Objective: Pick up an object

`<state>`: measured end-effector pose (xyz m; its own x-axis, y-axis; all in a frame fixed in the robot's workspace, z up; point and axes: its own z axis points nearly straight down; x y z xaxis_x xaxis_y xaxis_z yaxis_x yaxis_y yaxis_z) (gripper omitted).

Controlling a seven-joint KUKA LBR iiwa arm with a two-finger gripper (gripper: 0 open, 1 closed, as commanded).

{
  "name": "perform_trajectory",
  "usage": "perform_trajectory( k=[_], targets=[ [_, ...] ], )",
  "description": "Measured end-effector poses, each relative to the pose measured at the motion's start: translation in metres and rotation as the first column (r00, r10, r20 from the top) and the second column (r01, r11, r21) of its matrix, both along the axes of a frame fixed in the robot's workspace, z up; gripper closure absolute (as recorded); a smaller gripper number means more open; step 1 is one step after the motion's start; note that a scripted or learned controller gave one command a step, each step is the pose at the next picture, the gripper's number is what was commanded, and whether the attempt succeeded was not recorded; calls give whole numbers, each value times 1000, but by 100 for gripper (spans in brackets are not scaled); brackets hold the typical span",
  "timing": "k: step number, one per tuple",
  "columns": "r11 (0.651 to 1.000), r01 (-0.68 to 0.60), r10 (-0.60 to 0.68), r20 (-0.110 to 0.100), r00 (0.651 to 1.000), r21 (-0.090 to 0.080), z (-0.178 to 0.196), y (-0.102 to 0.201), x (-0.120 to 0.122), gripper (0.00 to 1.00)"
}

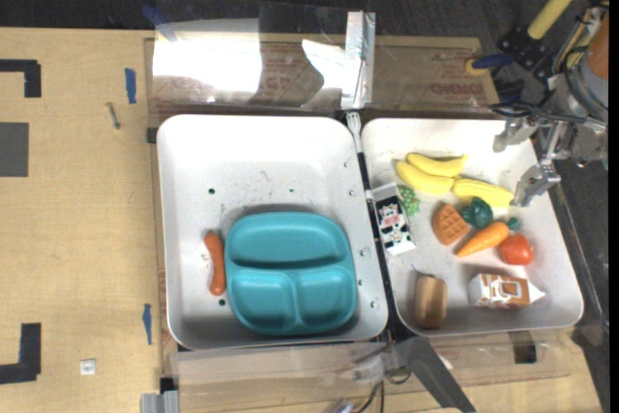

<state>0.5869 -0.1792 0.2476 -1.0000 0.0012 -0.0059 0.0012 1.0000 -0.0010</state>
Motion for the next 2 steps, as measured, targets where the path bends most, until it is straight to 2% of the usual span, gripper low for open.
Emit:
perform_trajectory(
  k=[1, 2],
  targets=[
    [998, 62, -62, 3, 998, -1, -151, -41, -15, 0],
    [987, 158, -158, 1, 987, 3, -160, 23, -46, 0]
  ],
)
